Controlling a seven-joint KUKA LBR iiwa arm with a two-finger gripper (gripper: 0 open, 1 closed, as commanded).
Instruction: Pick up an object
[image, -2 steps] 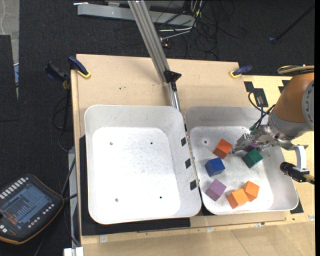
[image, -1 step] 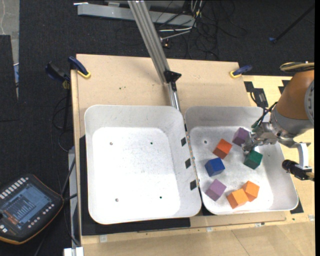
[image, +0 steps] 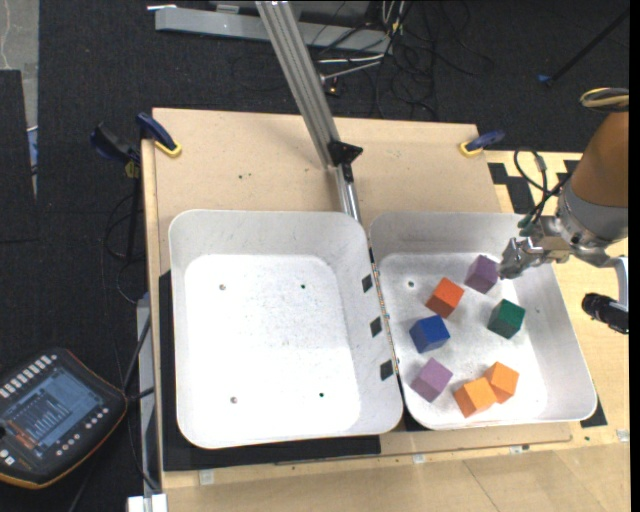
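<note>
Across the counter (image: 250, 160) from left to right, we pass the bare left bin (image: 190, 300) before reaching the right bin (image: 560, 330), where seven blocks lie loosely spread. We judge the purple block (image: 482, 273) the likeliest pick, sitting just beside the claw (image: 515, 262) at about its eight o'clock, with the orange block (image: 446, 296) near. We cannot tell how the claw is set.

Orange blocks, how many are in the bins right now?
3, all in the right bin: one orange block near its middle, left of a purple block, and two touching at the front. None seems hidden.
</note>
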